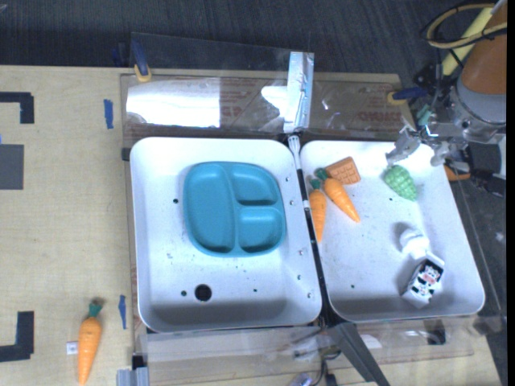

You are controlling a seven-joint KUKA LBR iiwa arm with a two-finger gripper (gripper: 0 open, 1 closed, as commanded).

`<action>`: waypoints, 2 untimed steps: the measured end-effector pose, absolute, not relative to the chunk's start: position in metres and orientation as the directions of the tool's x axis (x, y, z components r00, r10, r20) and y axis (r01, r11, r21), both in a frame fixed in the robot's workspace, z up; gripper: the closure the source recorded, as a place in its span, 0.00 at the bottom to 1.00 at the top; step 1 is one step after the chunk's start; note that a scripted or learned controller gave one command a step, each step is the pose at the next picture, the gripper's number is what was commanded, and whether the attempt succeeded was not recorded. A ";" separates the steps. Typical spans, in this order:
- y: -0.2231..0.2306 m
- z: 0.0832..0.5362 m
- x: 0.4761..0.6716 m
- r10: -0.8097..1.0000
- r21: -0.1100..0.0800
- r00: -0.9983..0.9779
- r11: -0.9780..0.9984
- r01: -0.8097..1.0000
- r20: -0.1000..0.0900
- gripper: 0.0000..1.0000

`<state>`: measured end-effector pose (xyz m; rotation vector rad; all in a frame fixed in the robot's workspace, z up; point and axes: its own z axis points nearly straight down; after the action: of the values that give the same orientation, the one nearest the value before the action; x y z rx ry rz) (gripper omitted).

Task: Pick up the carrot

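Note:
Two orange carrots lie in the right bin (pixel 378 296), near its left wall. One carrot (pixel 341 198) lies at a slant with its green top toward the far left. The other carrot (pixel 317 213) lies along the wall beside it, and the two touch near their tops. My gripper (pixel 419 153) hangs over the bin's far right corner, to the right of both carrots. It is open, with nothing between its fingers, and stands just above a green leafy toy (pixel 401 182).
An orange waffle-like square (pixel 344 170) sits behind the carrots. A small cow-patterned bottle (pixel 421 270) lies at the right bin's near right. The left bin (pixel 161 296) holds a blue divided plate (pixel 235 207). A third carrot (pixel 88 340) lies on the bench, lower left.

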<state>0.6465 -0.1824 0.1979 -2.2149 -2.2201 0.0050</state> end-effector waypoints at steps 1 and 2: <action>-0.110 0.091 0.648 0.999 -0.004 -0.034 0.034 0.999 0.001 0.00; -0.096 0.087 0.639 0.953 0.005 -0.303 0.303 0.953 -0.007 0.00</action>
<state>0.6391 -0.0959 0.0867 -1.8593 -2.5430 -0.0005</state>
